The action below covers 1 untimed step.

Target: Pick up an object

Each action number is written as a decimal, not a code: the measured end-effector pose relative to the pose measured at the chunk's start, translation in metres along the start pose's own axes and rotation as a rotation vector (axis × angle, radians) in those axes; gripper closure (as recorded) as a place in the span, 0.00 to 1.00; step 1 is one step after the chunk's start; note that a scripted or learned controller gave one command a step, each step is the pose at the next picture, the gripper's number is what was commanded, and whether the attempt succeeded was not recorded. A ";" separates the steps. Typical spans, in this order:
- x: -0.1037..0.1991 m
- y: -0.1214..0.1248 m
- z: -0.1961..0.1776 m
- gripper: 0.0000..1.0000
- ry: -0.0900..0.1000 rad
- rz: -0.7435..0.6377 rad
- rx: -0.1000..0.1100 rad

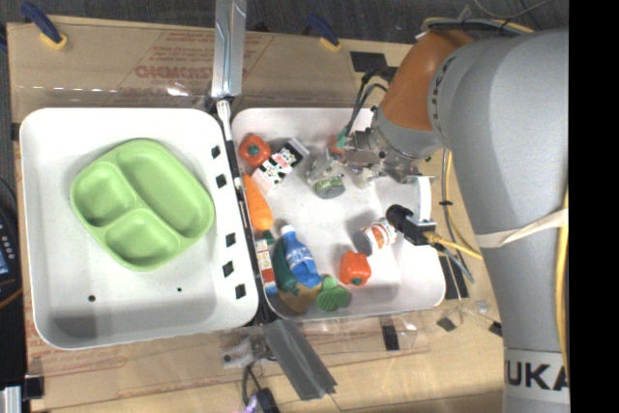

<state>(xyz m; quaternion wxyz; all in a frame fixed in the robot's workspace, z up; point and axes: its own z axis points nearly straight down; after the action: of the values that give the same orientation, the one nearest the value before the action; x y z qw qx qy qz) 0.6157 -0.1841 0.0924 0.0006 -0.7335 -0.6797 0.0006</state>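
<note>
Objects for picking lie scattered in the right bin [426, 278], all to the left of and below the gripper [366, 160]: a grey-green lump [327, 180] just beside it, a black-and-white printed piece [280, 163] and a small red item [253, 150] farther left, an orange carrot-like toy [257, 201] along the divider, a blue bottle [297, 266] with a white cap, a green piece [335, 296], an orange-red toy [354, 269] and a small white-and-orange item [380, 235] lower down; the grey arm [503, 150] enters from the right, bends at its orange band [414, 87] and reaches down into the upper part of that bin, the wrist bulk covering the bin's right wall; the gripper is blurred and partly hidden by cables and brackets, and I cannot tell how wide it stands or whether it touches anything; far to its left, the left bin [58, 305] bears a green divided plate [142, 203]; faint red print on the cardboard [174, 63] above is too washed out to read; white letters "UKA" [535, 375], cut off at the left, show on the arm's base.
</note>
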 end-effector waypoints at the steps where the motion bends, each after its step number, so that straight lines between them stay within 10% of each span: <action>1: -0.016 0.002 -0.001 0.00 0.000 0.060 -0.002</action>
<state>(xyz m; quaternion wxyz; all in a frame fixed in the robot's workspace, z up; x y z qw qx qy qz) 0.6166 -0.2000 0.0932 -0.0005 -0.7535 -0.6574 -0.0001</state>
